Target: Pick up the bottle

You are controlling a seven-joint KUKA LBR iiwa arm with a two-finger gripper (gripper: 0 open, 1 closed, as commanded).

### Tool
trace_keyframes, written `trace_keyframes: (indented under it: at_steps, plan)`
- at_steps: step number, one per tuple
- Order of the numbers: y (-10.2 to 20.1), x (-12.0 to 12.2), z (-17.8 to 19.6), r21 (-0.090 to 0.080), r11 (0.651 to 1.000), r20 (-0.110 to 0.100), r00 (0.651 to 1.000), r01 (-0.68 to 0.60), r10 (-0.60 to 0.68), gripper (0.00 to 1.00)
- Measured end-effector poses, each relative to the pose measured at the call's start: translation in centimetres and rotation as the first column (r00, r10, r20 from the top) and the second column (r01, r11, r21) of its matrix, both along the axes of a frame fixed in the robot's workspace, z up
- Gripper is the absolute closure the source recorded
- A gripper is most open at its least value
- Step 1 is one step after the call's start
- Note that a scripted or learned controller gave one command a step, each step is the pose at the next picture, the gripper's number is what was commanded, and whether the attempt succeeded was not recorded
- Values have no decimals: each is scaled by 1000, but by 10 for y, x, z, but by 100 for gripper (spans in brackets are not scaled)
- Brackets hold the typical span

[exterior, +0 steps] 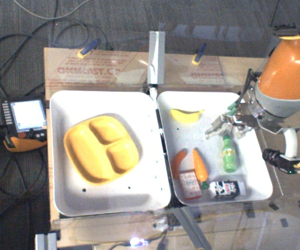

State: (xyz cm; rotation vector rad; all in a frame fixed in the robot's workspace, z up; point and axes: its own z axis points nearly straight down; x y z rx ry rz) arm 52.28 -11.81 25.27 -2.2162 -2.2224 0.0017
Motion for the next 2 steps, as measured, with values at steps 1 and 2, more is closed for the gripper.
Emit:
trace_keyframes:
  at_steps: [1,2]
  plan:
    - [-86,2,22,-3,999,2,999,40,-40,0]
    - [-99,-6,-53,-2,994,0,994,105,-105,0]
